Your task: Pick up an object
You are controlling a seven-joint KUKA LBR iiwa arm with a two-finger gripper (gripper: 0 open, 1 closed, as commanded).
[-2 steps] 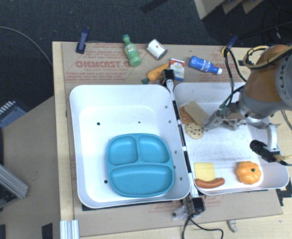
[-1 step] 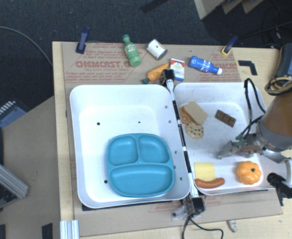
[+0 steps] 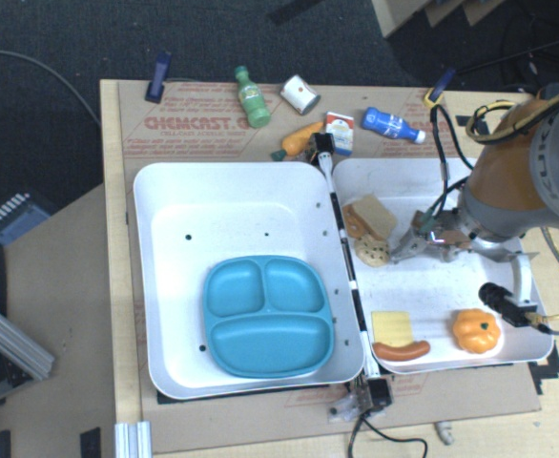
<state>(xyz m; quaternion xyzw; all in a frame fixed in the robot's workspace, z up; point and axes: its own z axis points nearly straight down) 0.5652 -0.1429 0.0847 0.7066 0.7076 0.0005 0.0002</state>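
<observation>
Fingers [image 3: 405, 246] of mine are reaching down into the right bin [image 3: 423, 175], their tips pointing left toward the bread slice [image 3: 370, 219] and the cracker [image 3: 372, 251]. They are looking slightly parted, with nothing between them, though at this slant I cannot tell for sure how wide they are standing.

Going from the left: the left bin [image 3: 165, 246] is carrying a blue divided plate [image 3: 268, 315] with three compartments, lying flat toward the near side. Across the divider, in my bin, the bread slice is lying tan and brown-crusted near the far left corner, just left of my fingertips and above them. The cracker, pale with dark dots, is sitting right beside the tips, close enough that I cannot tell whether they are touching. Nearer the front, a yellow cheese square [image 3: 391, 327] is lying flat with a reddish sausage [image 3: 402, 350] just below it, both well apart from my fingers. Farther right, a small orange pumpkin [image 3: 476, 331] with a green stem is resting near the front right corner, below my wrist.
</observation>
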